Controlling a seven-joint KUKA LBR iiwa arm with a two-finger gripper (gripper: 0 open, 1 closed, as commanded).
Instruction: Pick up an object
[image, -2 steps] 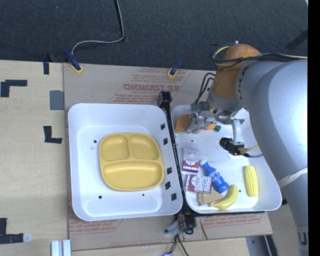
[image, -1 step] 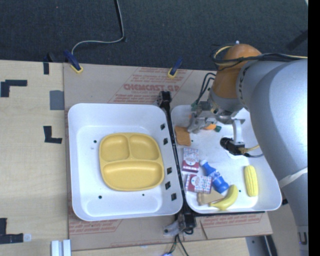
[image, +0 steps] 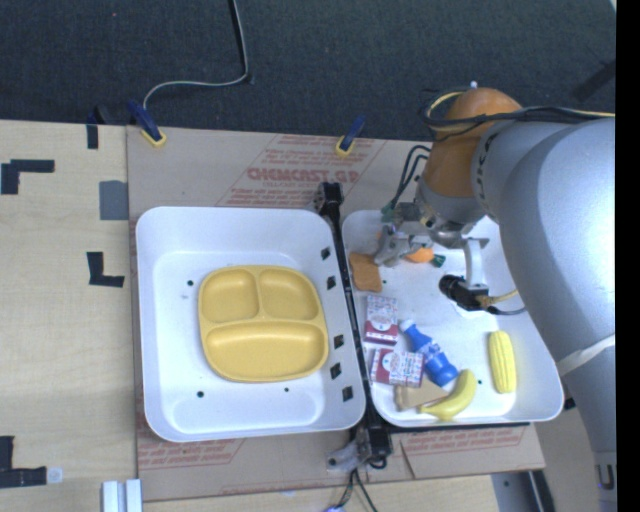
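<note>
Gripper (image: 400, 240) sits low in the right bin (image: 530, 400), at its far end; whether it is open or closed cannot be told. An orange item (image: 424, 256) lies just beside it, a brown piece (image: 364, 273) near. Cards (image: 383, 322), bottle (image: 430, 355), banana (image: 452, 397) and corn (image: 502, 361) lie well apart. A yellow tray (image: 263, 322) occupies the left bin (image: 160, 300).

We see two smooth white plastic bins (image: 160, 330), a glossy yellow plastic divided plate (image: 263, 323) at nine o'clock, a matt cardboard sheet (image: 230, 170) beneath, and a pale wood-look counter (image: 60, 330).
</note>
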